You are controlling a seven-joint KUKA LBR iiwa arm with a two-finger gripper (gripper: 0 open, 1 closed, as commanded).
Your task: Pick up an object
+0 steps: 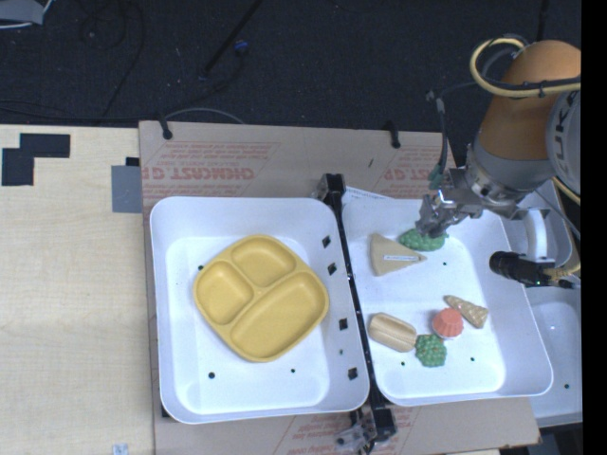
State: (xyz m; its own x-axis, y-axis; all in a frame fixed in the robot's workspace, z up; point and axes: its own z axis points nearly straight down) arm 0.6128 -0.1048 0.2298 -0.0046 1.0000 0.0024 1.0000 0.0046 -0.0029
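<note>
My gripper (pixel 436 218) hangs directly over the green toy vegetable (pixel 423 240), which lies just beyond the cheese wedge (pixel 393 254) in the right bin (pixel 531 373). Whether it is spread or pinching, I cannot tell. The vegetable looks light, stiff and bumpy; grasp across its narrow middle.

The light is even and comes from above, so shadows are short and soft. The two white bins (pixel 180 254) are the brightest parts and look slightly washed out, with a little loss of detail on their floors. The yellow tray (pixel 261 297) shows gentle shading inside its compartments. The floor (pixel 237 36) at the top is very dark, and cables there are hard to see. The picture is a bit soft and grainy; small items have fuzzy outlines. The orange band (pixel 541 74) has a mild shine.
</note>
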